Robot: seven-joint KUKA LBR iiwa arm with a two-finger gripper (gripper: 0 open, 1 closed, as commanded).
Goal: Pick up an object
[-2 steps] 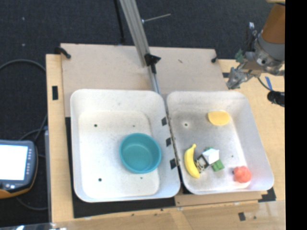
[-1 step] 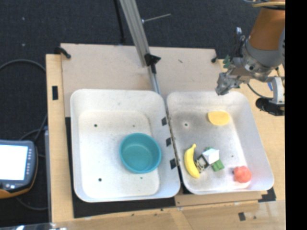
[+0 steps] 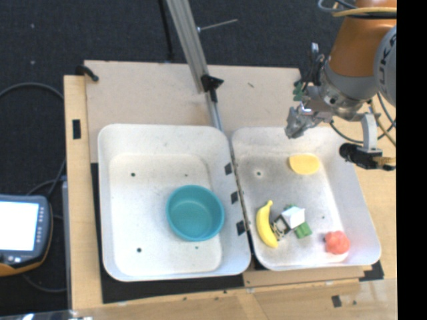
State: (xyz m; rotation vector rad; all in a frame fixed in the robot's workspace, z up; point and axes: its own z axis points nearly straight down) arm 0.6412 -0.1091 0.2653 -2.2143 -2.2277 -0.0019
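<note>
— Bench surface and contents?
— Two shallow white bins point(image 3: 113, 179). Left: round teal bowl point(image 3: 195, 211). Right: curved yellow banana point(image 3: 265, 223), flat yellow disc point(image 3: 303, 164), green block point(image 3: 303, 231), lumpy red piece point(image 3: 337, 243).
— Your claw?
— My gripper point(image 3: 297, 123) hangs over the right bin's far edge, above the disc. Whether it is spread or pressed together, I cannot tell.

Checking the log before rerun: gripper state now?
Gripper: open or shut cannot be told; it hangs over the right bin's far edge, near the yellow object, nothing visibly held.
</note>
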